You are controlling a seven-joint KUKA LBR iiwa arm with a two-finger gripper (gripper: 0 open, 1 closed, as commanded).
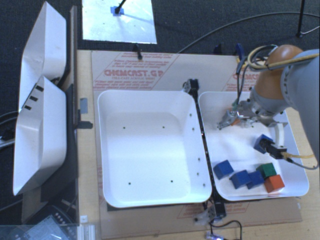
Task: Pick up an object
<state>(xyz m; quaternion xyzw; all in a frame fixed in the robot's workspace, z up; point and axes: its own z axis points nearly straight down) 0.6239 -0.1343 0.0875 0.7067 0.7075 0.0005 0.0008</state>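
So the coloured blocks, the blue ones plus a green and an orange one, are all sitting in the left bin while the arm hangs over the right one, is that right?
Not quite. The camera view shows the blue blocks, the green block and the orange block in the right bin, not the left bin. The rest holds: the arm does hang over the right bin.

Two bins sit side by side on the desk (150, 66), the left bin (150, 144) beside the right bin (295, 184), which holds several blocks (223, 168) clustered near its front edge, with the pincer (226, 122) over its rear part.
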